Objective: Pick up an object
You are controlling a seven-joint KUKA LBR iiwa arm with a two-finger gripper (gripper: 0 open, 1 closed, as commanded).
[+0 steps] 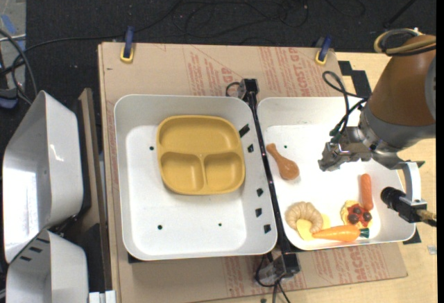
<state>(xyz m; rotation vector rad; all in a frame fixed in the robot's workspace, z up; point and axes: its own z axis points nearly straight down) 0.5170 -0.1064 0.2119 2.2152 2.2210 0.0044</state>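
Five toys lie in the right bin (305, 121), the sausage (365, 191) upright, the carrot (337, 231) crosswise, while the pincer (334, 158) hovers, its state unclear.

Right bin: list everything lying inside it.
The right bin holds a drumstick, croissant, carrot, sausage and a yellow piece with berries. The arm covers its far right part.
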